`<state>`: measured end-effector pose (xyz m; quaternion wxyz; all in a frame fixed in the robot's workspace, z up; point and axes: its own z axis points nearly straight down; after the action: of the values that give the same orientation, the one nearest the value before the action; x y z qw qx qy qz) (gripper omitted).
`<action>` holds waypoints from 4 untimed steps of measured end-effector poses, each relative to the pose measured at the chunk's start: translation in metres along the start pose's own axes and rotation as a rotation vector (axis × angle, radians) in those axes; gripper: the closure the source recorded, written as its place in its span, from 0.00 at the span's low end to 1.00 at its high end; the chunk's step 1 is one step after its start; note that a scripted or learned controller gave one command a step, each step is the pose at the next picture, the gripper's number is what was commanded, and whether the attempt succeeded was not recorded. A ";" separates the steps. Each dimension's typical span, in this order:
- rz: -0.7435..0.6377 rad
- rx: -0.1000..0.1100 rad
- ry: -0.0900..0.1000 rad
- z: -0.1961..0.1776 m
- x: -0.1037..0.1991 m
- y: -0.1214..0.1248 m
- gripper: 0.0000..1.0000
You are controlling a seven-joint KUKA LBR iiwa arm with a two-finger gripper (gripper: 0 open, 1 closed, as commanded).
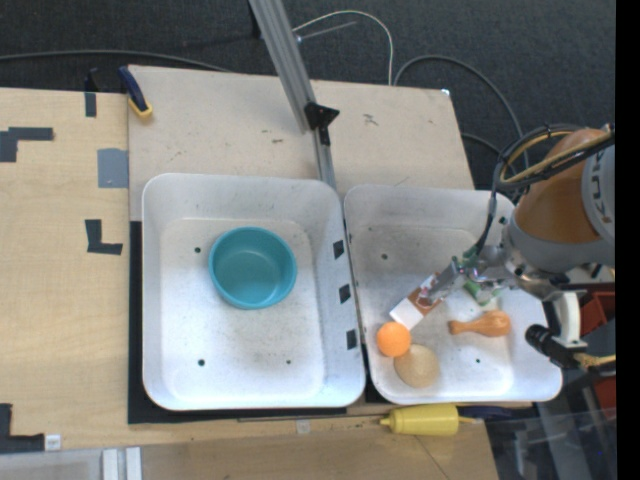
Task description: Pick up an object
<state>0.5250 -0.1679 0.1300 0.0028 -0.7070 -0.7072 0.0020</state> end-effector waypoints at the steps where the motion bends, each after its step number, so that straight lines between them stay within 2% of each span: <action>1: -0.003 -0.021 -0.003 0.013 -0.001 0.006 0.00; 2: -0.001 -0.031 -0.005 0.002 -0.001 0.009 1.00; 3: -0.002 -0.009 -0.002 -0.040 0.000 0.009 1.00; 4: -0.002 -0.008 -0.002 -0.075 0.000 0.009 1.00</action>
<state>0.5346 -0.1675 0.2054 -0.0008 -0.7064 -0.7078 -0.0002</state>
